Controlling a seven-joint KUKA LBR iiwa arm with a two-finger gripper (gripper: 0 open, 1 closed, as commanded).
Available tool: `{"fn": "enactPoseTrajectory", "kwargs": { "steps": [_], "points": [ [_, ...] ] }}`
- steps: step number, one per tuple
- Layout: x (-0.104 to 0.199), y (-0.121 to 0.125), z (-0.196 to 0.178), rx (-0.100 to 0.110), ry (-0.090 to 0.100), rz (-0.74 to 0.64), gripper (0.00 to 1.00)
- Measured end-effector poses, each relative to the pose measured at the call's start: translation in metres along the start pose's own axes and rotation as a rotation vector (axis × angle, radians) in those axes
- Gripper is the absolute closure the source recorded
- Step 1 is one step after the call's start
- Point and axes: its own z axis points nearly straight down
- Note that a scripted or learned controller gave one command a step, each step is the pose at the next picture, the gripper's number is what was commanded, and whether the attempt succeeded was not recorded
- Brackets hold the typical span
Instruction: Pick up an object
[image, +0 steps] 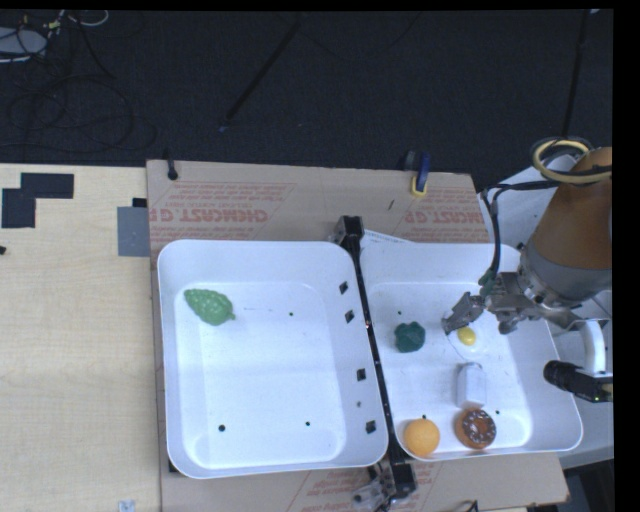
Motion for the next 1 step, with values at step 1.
{"fn": "enactPoseTrajectory", "kwargs": {
  "steps": [1],
  "points": [
    [-0.0202,0.0437,0.0953,0.0,-0.002,-0.003,0.0]
  ]
}}
